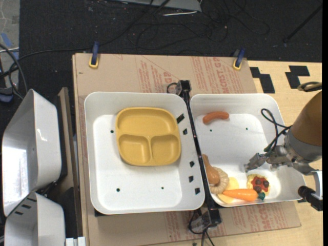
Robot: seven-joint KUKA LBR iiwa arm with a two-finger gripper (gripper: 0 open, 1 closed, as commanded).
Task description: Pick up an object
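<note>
a: okay, two white bins side by side on the bench, and the left bin [102, 152] carries a yellow divided plate [148, 136], sitting in its upper middle, three compartments showing.

b: and the action's on the other side. the right bin [241, 124] has the toys. there's a sausage [216, 117] up near its top edge, lying alone, well apart from the rest.

a: down at the lower edge of that bin it's a crowd. a carrot [240, 193] lies flat along the bottom wall, orange, pointing left to right.

b: just left of it a brown drumstick-looking piece [210, 171] leans against the divider side, with a pale bun-like thing [221, 179] touching it. i can't name that one for sure.

a: and right of the carrot's tip, a small red and dark cluster [260, 183], maybe berries, too small to call.

b: now the arm. it comes in from the right of the frame, orange band visible at the edge, and the gripper [254, 162] sits over the lower right of the right bin, just above that cluster.

a: fingers?

b: they look spread, pointing left, a gap between the tips, and nothing is pinched in there. white bin floor shows beneath them.

a: so every toy is lying in the bin, none lifted.
</note>
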